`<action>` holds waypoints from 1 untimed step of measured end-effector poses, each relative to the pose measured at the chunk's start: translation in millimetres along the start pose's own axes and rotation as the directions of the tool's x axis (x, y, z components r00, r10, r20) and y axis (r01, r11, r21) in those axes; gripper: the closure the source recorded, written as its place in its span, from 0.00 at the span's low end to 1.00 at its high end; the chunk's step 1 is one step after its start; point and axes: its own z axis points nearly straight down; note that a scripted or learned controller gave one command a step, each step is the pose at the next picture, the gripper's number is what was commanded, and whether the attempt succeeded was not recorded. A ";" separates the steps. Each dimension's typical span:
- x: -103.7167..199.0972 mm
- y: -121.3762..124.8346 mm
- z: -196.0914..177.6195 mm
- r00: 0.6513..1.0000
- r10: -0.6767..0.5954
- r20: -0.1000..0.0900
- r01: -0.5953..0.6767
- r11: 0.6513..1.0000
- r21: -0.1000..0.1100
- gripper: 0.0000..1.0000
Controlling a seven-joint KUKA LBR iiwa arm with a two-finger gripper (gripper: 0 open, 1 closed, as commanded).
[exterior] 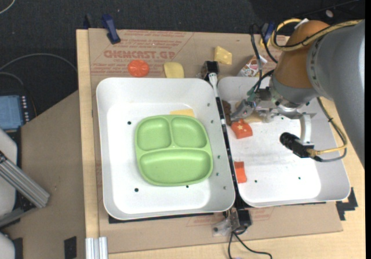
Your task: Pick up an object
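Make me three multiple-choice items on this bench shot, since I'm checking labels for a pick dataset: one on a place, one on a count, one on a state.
1. Where does the green divided plate lie?
A. in the left bin
B. in the right bin
C. on the cardboard behind the bins

2. How many compartments does the plate have?
A. two
B. three
C. five

3. How does the orange block with a star stand to the arm?
A. lifted above the bin
B. lying on the right bin's floor
C. resting on the plate

Key: 1 A, the plate sits mid left bin; 2 B, two small sections above one wide one; 3 B, it rests on the white floor.
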 end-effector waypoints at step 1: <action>-89.9 46.4 -89.5 1.000 0.001 0.012 -0.001 1.000 -0.005 0.00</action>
